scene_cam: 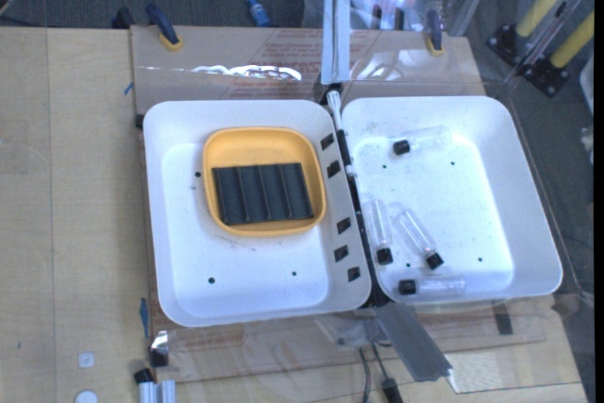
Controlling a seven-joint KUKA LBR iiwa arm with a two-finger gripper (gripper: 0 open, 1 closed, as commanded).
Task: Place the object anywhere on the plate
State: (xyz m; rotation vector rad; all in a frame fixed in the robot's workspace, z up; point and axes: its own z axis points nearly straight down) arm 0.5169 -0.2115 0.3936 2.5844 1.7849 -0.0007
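A yellow plate (263, 179) sits in the left bin (179, 278), w/ a dark ribbed block (262, 193) lying flat on it, well inside the rim. In the right bin (528, 231), several clear tubes w/ black caps lie scattered: one (418, 142) near the top, others (416, 239) grouped toward the bottom left. Gripper state: can't tell.

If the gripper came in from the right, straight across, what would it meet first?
Likely the right bin, then the clear tubes in it; the yellow plate lies beyond. Height unclear.
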